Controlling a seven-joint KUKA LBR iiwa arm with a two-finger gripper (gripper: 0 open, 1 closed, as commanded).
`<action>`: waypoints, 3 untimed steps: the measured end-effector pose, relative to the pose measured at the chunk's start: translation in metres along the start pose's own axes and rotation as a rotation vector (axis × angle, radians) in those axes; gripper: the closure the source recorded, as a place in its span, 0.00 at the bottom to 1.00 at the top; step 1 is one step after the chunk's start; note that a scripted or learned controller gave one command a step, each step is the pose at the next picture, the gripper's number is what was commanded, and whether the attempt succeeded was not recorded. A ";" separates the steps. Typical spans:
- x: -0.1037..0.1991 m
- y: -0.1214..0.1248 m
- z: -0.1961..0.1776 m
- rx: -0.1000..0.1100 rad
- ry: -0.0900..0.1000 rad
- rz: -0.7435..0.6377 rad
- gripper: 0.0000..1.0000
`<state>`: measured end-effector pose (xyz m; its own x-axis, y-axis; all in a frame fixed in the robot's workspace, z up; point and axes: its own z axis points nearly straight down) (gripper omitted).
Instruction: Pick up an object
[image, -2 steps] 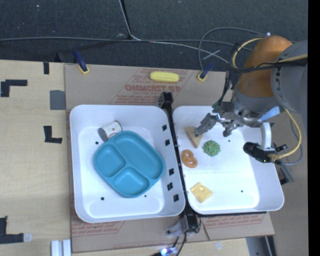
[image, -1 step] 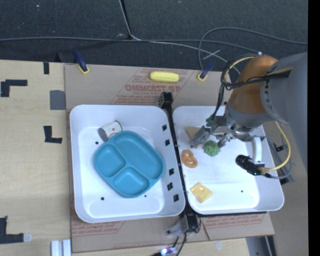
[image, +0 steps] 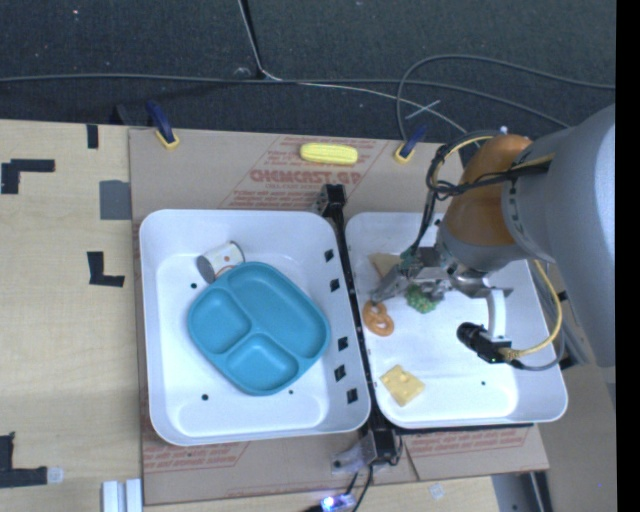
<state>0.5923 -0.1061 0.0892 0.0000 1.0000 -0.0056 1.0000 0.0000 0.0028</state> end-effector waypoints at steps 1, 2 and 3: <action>0.000 0.003 -0.015 -0.010 0.000 -0.002 1.00; -0.003 0.003 -0.058 0.002 0.006 -0.001 1.00; -0.005 -0.001 -0.119 0.000 0.005 -0.001 1.00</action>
<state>0.5908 -0.1103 0.2085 -0.0011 1.0000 -0.0004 1.0000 0.0011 0.0028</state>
